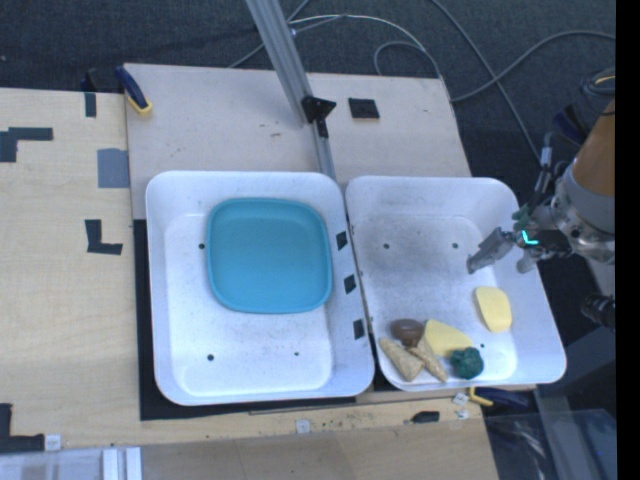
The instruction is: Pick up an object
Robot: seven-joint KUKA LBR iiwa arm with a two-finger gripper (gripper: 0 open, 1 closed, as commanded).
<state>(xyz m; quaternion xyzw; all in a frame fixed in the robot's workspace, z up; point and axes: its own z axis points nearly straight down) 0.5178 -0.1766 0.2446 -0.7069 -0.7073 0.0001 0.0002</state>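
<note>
A: where's your grip at?

B: My two-finger gripper [508,251] hangs spread open, holding nothing, over the right white bin [420,200]. Pale yellow oval soap-like block [493,308] sits at its 6 o'clock.

Even, soft light over the desk [250,118], nothing harsh.
The white bins [250,368] are bright with no glare, shadows thin under their rims. The whole picture is slightly soft and grainy, and the dark floor beyond swallows detail.
</note>
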